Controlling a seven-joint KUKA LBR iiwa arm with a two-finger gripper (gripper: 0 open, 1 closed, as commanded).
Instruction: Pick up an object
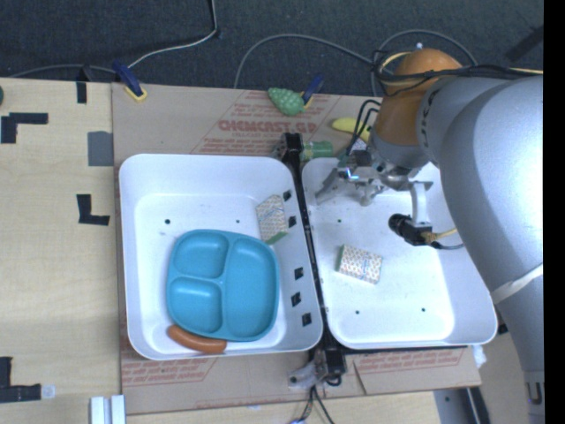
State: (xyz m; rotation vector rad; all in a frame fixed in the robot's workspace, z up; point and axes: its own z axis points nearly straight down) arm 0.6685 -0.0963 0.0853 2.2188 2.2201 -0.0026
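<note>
1. Gripper (366, 184) low over the far-left part of the right bin (459, 321), near the divider (305, 237) — too blurred and crowded by the wrist to tell how wide it stands or whether anything sits in it.
2. Nearest candidate: patterned sponge block (359, 263), lying flat mid-bin, apart from the gripper and nearer the camera.
3. In the left bin (141, 237): blue divided plate (222, 283), orange sausage (197, 339) against its near edge, second patterned block (273, 216) by the divider.
4. Likely failures: closing short of the sponge block and grabbing air; pressing down on it off-centre and skidding it — smooth floor, light piece; clipping the divider.
</note>
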